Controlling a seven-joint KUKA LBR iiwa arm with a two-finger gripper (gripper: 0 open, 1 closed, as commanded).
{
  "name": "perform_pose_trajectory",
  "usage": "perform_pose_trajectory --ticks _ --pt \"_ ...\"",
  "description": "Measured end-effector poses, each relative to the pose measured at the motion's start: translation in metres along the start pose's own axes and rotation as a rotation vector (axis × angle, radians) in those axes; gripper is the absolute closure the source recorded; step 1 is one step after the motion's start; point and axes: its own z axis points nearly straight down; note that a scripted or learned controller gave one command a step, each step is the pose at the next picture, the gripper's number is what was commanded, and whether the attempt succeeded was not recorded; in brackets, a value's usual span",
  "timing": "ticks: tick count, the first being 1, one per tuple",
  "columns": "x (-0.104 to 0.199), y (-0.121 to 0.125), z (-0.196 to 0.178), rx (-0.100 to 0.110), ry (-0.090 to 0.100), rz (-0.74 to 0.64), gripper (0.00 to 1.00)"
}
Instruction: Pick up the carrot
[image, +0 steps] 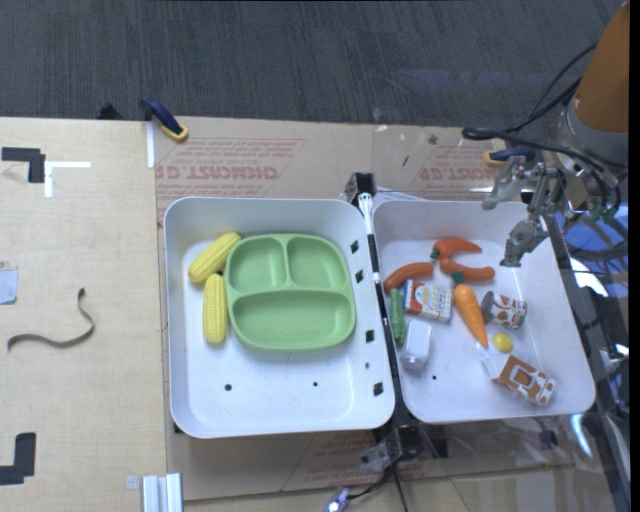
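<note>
- Nearest my camera, at the lower edge, I see the front rim of the left bin (280, 428) and the clamps between the two bins.
- I see the green divided plate (290, 292) in the left bin, with two corn cobs (214, 283) just beside its left side.
- I see the carrot (470, 313) in the right bin (560, 405), near its middle, lying at a slant with its thin end toward me.
- I count a small carton (428, 300) just left of the carrot and a can (504, 311) just right of it.
- I see three orange-red chili peppers (455, 247) lying just behind the carrot.
- I see an orange box (524, 380) near the front right corner, and a yellow piece (501, 343) between it and the carrot.
- I see the end effector (524, 240) hanging over the bin's back right part, apart from the carrot; it holds nothing, and I cannot tell how far open it is.
</note>
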Motion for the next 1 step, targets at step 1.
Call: perform_pose_trajectory --ticks 1 --pt "-0.0286 -0.0261 0.1754 0.000 -0.016 -0.017 0.00"
